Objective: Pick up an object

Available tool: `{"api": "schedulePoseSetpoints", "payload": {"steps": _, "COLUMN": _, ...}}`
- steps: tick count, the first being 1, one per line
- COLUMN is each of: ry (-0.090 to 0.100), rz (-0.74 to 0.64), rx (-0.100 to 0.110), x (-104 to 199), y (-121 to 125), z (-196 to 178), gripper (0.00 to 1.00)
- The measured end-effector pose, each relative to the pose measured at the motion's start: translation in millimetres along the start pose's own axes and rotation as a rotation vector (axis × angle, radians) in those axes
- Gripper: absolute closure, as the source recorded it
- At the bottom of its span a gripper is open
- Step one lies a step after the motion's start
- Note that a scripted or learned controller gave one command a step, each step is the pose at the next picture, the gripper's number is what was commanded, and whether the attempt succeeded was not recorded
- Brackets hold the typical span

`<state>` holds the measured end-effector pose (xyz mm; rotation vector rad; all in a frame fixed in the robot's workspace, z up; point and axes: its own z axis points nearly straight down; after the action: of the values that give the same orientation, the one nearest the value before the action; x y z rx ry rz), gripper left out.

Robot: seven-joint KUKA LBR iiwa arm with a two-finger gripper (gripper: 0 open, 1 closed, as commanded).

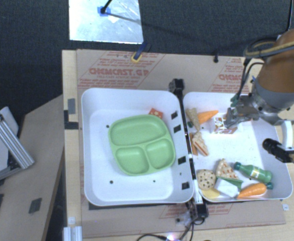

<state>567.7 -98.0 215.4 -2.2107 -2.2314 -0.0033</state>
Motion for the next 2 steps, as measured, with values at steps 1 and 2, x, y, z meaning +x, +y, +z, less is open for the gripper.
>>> {"api": "schedulePoseSetpoints", "payload": {"steps": 1, "ry": 0.000, "rz": -0.001, "rx": -0.002, "x": 52, "y": 2, "z": -13, "gripper": 1.00}}
{"api": "schedulePoseSetpoints", "payload": {"steps": 2, "ry": 0.000, "rz": -0.001, "rx": -0.001, "x": 107, "y": 10, "z": -2, "gripper": 1.00}}
